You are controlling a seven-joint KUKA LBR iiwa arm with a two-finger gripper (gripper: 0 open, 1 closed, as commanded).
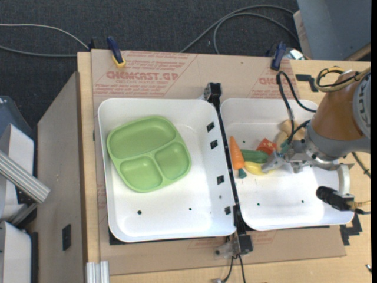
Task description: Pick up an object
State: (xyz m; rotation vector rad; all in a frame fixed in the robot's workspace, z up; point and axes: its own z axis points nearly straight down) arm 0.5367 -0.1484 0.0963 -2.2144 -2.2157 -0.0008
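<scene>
Hand low in right bin, can't tell open or closed. Could easily grab 2 at once: carrot, yellow piece, green piece crammed together.

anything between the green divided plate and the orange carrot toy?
Camera view: bare white bin floor right of the green divided plate, then the black divider between the bins, then the orange carrot toy.
</scene>
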